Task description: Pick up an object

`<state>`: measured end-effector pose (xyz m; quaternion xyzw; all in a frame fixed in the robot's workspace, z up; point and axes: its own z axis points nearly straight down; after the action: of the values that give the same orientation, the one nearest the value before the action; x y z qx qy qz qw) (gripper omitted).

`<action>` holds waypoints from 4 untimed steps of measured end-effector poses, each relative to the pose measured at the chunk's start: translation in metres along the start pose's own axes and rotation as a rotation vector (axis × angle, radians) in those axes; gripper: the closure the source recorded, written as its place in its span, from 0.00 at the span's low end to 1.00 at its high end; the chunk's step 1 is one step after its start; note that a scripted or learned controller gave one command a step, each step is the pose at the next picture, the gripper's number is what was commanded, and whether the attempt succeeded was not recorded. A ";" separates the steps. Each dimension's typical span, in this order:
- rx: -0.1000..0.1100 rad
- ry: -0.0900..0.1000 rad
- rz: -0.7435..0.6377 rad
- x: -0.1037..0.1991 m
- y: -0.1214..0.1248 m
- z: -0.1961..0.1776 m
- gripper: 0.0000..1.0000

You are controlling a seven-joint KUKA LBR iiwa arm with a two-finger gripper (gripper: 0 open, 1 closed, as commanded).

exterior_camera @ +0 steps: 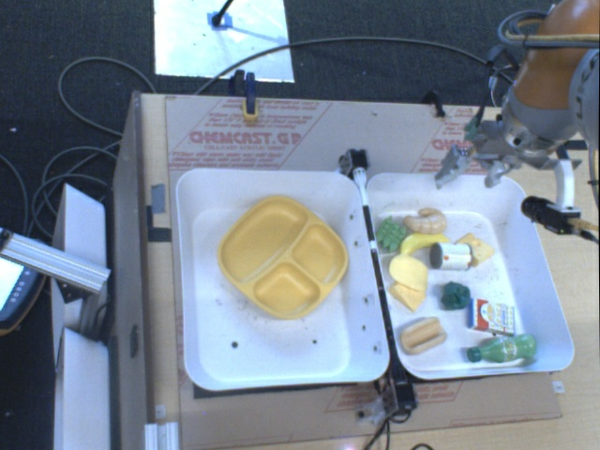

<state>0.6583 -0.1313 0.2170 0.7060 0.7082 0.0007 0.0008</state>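
You have two white bins: the left bin [202, 345] holds one glossy yellow three-compartment plate [283, 255]. The right bin [542, 279] holds roughly ten small plastic foods, including one green bottle [502, 349]. The pincer [473, 169] hangs spread, pinching nothing.

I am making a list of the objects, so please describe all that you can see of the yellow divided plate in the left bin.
The yellow divided plate looks like moulded plastic, squarish with rounded corners. Raised ridges split it into three compartments, and nothing lies in them. It lies flat, right side up, turned diagonally to the walls, near the middle of the left bin. It rests on the bin's floor and touches nothing else.
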 end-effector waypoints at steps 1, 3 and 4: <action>0.002 0.000 0.001 0.031 -0.062 0.059 0.00; 0.009 0.001 -0.003 0.030 0.009 0.131 0.00; 0.001 0.000 0.002 0.024 -0.049 0.132 0.00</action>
<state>0.6097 -0.1077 0.0845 0.7066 0.7076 0.0003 0.0005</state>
